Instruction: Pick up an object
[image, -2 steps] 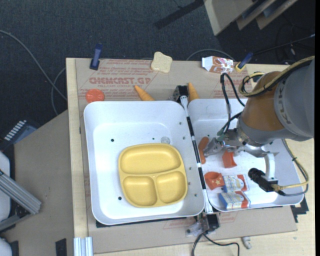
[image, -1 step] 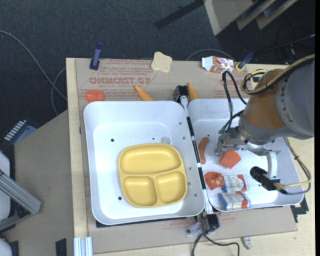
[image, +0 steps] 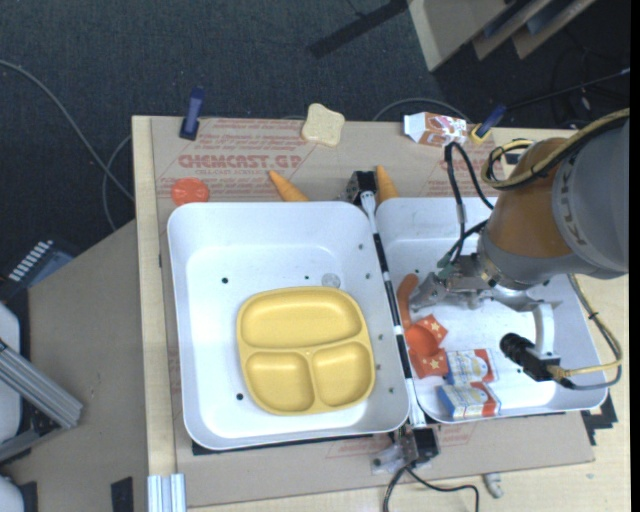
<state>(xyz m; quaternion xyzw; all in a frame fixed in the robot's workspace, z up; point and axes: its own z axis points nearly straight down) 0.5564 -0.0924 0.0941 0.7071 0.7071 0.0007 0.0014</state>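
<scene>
Objects you could pick lie in the right bin (image: 400, 215): a red packet (image: 425, 345) against the bin's left wall, a small box (image: 468, 366) printed red, white and blue just right of it, and a second such box (image: 468, 402) nearer you, by the near rim. An orange-red piece (image: 405, 292) shows at the left wall just beyond the packet, partly hidden by the claw. You see the claw (image: 440, 290) low over the middle of that bin, at the end of the grey arm (image: 590, 200) with its orange band (image: 525, 215), which comes in from the right. It sits just beyond the red packet, and you cannot tell whether its fingers are open or closed, nor whether they touch anything. A black cable end (image: 525, 355) hangs from the arm over the bin's right part.

In the left bin (image: 200, 240) you have a yellow tray (image: 305, 348) with three compartments, lying flat near the middle. On the desk (image: 150, 400) beyond the bins lie a slice of toy bread (image: 323, 124), a toy carrot (image: 287, 187), an orange disc (image: 188, 190), a blue clip (image: 192, 111) at the far left corner and a crumpled red-and-white wrapper (image: 436, 127)
</scene>
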